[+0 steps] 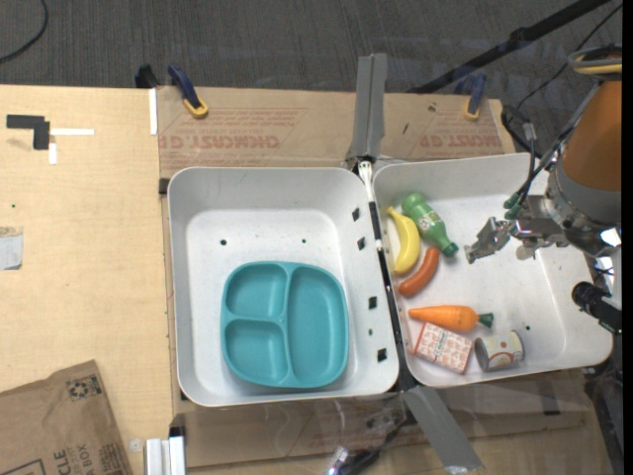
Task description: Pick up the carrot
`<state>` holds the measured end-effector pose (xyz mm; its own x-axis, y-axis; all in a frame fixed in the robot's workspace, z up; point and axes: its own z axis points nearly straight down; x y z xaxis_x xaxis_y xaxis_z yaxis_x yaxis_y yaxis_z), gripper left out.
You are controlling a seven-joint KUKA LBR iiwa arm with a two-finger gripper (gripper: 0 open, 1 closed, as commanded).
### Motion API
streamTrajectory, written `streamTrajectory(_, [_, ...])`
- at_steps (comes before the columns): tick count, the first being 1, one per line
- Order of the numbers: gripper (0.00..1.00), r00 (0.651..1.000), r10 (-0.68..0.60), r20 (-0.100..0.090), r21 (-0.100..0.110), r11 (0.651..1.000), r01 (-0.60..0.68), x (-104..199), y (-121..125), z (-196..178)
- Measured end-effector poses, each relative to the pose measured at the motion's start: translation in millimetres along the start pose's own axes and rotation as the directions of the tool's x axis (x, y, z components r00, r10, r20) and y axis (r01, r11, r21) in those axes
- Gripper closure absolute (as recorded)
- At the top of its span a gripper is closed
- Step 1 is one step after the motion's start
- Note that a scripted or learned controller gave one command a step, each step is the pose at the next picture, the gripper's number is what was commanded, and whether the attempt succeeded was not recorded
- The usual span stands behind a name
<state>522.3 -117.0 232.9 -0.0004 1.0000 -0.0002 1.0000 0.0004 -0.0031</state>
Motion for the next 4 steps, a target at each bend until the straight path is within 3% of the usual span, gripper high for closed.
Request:
streamTrajectory(1, [0.00,0.977,-0.213,0.009,-0.020,0.977,0.213,-4,-19,124])
streamTrajectory(2, [0.00,0.960,-0.281,0.014,-0.035,0.959,0.281,-12,-32,130])
streamTrajectory(3, [0.00,0.998,0.062,0.002,-0.036,0.997,-0.062,2,-34,131])
streamTrajectory(4, [0.00,1.000,0.007,0.007,-0.029,1.000,-0.007,15,-37,132])
